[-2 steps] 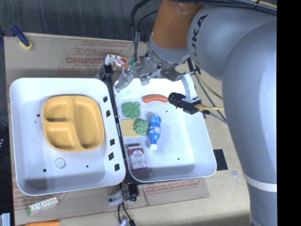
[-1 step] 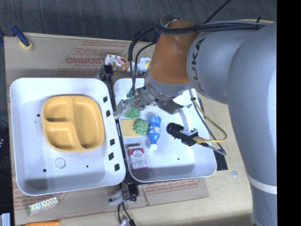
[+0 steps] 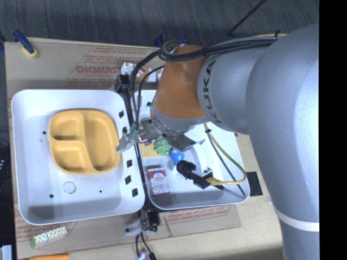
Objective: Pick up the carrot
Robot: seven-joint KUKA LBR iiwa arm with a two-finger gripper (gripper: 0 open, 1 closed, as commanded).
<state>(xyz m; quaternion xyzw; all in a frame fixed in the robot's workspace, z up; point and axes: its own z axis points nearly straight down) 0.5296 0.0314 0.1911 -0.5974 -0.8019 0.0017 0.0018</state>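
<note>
A carrot is likely hard, light and smooth, so grab its middle; I can't tell if the gripper point(image 3: 126, 141) is wide or closed.

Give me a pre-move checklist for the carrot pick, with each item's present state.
1. Carrot located: cannot tell; the arm covers much of the right bin.
2. Claw above a bin floor: not ok; it sits at the divide between bins, beside the yellow plate.
3. Claw load: cannot tell.
4. Clear surroundings: not ok; green item, blue item and red box lie nearby.
</note>
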